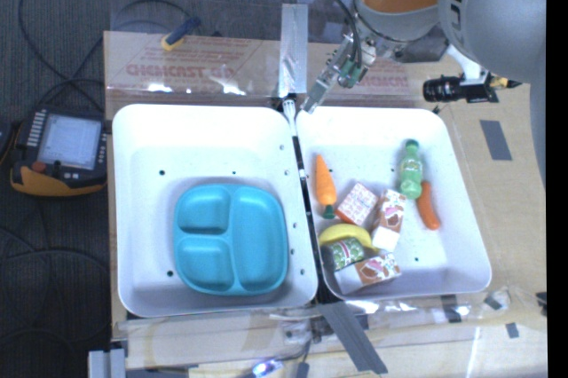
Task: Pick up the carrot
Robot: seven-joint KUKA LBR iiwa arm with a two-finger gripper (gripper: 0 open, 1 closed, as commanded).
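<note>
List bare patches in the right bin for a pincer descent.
Right bin: bare floor along the back wall, between carrot and green bottle; another at the front right corner, below the orange sausage-like piece. Crowded mid-front: cartons, banana. Left bin bare around the blue tray.

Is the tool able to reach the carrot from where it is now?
Probably yes. The carrot lies uncovered near the right bin's left wall, apart from the small box. The tool hangs above the far rim; the close wall may crowd one side.
</note>
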